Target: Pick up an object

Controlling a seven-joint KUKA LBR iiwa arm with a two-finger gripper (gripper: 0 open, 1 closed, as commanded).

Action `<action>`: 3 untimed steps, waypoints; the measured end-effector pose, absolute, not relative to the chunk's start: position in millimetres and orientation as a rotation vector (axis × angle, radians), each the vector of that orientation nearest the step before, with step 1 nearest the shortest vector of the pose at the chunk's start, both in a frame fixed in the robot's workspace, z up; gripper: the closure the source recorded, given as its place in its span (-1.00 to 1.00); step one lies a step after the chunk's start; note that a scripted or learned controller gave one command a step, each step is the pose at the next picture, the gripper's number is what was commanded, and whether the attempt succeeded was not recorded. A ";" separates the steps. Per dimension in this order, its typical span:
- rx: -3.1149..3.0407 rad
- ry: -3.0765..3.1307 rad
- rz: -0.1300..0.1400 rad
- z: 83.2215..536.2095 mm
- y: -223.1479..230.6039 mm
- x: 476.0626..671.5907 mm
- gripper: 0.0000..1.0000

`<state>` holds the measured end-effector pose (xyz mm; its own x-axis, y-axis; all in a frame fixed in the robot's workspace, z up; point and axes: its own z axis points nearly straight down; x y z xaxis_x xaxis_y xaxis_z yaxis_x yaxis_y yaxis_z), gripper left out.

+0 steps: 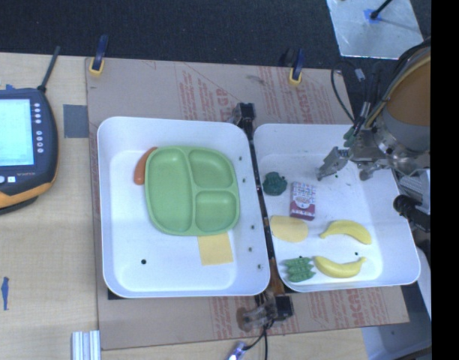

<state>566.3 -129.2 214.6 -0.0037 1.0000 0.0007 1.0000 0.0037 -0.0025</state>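
1. Here, the gripper (348,163) is hovering over the far part of the right bin (398,276), fingers spreading apart and pinching nothing.
2. The small red-and-white packet (303,200) is lying just below and left of the fingertips; it is looking light, stiff and boxy, so I am judging its two long edges the best hold.
3. The arm (409,103) is reaching in from the right, wrist tilting downward toward the bin.

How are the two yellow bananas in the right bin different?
The upper yellow toy banana arches upward, while the lower yellow toy banana sags downward. The upper one lies beside a pale yellow round piece; the lower one lies beside a green leafy toy. Both are yellow, curved and lying flat.
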 end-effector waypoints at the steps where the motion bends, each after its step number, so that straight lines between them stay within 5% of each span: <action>1: -2.210 -2.223 0.008 92.1 -92.2 553.9 -1.00; 2: -2.210 -2.226 0.008 103.4 -93.5 554.8 1.00; 3: -2.214 -2.224 0.001 192.1 13.2 567.8 1.00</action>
